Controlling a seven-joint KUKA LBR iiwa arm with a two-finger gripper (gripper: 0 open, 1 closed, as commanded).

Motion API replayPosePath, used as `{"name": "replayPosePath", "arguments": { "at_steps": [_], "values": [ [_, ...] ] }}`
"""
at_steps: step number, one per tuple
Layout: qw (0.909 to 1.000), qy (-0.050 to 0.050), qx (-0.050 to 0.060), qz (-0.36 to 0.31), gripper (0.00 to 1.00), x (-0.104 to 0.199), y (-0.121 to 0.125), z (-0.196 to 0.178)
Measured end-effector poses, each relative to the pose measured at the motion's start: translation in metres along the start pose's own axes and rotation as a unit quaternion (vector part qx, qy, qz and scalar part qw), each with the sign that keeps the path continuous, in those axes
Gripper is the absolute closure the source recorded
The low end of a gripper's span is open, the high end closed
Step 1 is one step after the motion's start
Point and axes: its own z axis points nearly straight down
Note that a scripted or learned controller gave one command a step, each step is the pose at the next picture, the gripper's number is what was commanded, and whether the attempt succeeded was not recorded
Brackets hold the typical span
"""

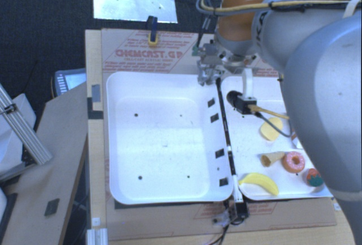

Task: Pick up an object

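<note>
The right bin (pixel 249 196) holds several toy foods near its front. A yellow banana (pixel 259 183) lies at the front edge, with a pink donut (pixel 293 162) and a tan cone (pixel 272 158) just behind it. Further back is a pale yellow piece (pixel 271 129), and a red and green piece (pixel 313 177) sits at the far right, partly hidden by the arm. My gripper (pixel 206 76) hangs over the back end of the divider between the two bins, well behind the toys. Nothing shows between its tips.
The left bin (pixel 113 142) stands beside the right one, their rims meeting at a divider with black clips (pixel 219 153). Cardboard (pixel 147 52) lies under both bins. The bulky arm (pixel 317 68) covers the right bin's back right part.
</note>
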Motion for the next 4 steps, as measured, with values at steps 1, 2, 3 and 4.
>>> {"name": "replayPosePath", "arguments": {
  "at_steps": [1,2,3,4],
  "values": [
    [1.0000,0.000,-0.007,-0.001,1.00,-0.005,0.001,-0.145],
    [1.0000,0.000,0.001,-0.002,0.00,-0.004,0.000,-0.135],
    [1.0000,-0.001,0.006,0.001,0.00,-0.014,-0.003,0.020],
    [1.0000,0.000,0.000,0.001,1.00,-0.014,0.000,0.000]
  ]
}}
